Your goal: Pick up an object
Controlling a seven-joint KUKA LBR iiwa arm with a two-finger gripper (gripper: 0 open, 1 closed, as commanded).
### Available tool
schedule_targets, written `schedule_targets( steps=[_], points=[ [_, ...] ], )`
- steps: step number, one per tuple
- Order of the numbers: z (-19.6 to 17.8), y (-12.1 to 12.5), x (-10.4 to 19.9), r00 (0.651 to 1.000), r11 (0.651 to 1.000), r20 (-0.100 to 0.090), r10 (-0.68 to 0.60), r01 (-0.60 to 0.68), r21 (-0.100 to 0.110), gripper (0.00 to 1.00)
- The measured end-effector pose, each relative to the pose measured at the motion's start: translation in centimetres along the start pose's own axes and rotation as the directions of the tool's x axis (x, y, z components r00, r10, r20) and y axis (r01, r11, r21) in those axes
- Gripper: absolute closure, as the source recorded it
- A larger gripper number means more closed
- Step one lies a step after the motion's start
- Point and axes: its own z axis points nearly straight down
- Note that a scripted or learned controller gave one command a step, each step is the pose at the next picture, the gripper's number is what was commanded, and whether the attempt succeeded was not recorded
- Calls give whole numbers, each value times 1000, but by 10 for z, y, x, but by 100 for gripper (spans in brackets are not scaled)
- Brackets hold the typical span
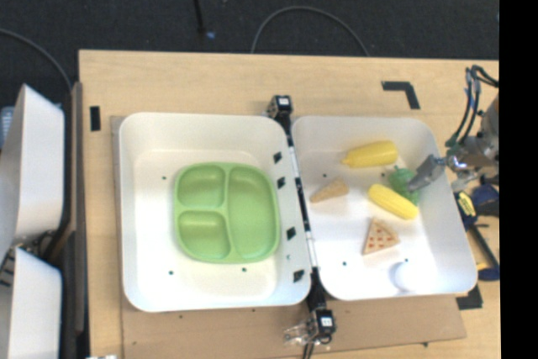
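**A:** What could go wrong from here?

**B:** Crowding, I judge. In the right bin (437,265), a green object (402,177) sits touching the upper end of a yellow corn cob (393,202), with a second yellow piece (371,154) just above. The gripper (426,172) is right beside the green object, so closing there could nudge the cob or catch two things at once and lift neither cleanly.

**A:** Anything else in that bin?

**B:** A tan wedge (329,191) near the divider, a pizza slice (380,238) lower down, and a pale round item (403,275) near the bottom wall, hard to identify. These lie apart from the gripper.

**A:** How is the arm posed?

**B:** It reaches in from the right edge, wrist low over the bin's right wall, the grey finger part slanting down and left toward the green object.

**A:** Is the claw spread or pinching?

**B:** I cannot tell; it is too small and blurred. Nothing is visibly held.

**A:** And the left bin (143,139)?

**B:** It holds a green divided plate (227,211), well away from the arm.
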Motion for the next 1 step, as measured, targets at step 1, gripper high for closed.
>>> schedule_targets(
  steps=[1],
  points=[
    [-8, 3, 1, 1000, 1000, 3, -4, 4, -13, 0]
  ],
)
